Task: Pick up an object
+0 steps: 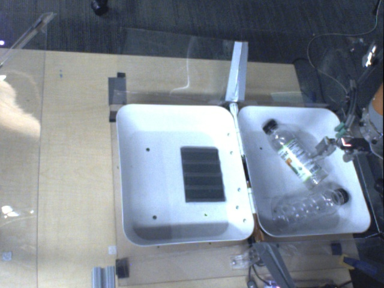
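The pale wooden table (pixel 66 179) carries two shallow white bins set side by side. In the left bin (pixel 138 131) a dark ribbed rectangular pad (pixel 203 173) lies flat near the middle, with nothing else around it. Across the divider, the right bin (pixel 258 179) holds two clear plastic bottles. One labelled bottle (pixel 294 152) with a dark cap lies on a diagonal, its cap toward the bin's upper left and its base pointing down to the right. The second bottle (pixel 306 204), ridged and see-through, lies along the bin's near edge with its dark cap to the right. At the far right, the tool (pixel 342 141) sits low over the bin's right side, just beside the base end of the labelled bottle; whether it grips anything, I cannot tell from here.
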### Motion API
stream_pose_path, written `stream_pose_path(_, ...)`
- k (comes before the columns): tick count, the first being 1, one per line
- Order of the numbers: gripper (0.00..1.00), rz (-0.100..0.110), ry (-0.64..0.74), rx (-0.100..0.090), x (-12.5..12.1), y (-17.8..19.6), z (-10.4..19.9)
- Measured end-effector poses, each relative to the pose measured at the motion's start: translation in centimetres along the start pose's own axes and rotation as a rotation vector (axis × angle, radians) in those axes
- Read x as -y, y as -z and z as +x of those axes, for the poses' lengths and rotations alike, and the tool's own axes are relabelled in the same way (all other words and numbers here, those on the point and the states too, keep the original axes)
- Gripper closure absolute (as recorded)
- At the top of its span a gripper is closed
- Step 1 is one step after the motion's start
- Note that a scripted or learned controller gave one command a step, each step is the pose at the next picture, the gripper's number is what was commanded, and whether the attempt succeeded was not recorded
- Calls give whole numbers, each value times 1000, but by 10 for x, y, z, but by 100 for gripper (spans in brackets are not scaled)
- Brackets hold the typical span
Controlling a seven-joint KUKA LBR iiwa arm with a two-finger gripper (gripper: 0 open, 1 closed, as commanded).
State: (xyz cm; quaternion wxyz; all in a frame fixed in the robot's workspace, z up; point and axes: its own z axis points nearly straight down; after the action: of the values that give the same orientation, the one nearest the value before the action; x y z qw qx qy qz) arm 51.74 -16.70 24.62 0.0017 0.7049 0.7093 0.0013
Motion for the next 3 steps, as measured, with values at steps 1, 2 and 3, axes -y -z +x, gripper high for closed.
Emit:
stream_pose_path(1,0,2,43,-1,-51,-128,11)
stream_pose_path(2,0,3,227,-3,-91,-159,18)
stream_pose_path(3,100,-1,230,-3,-93,-147,20)
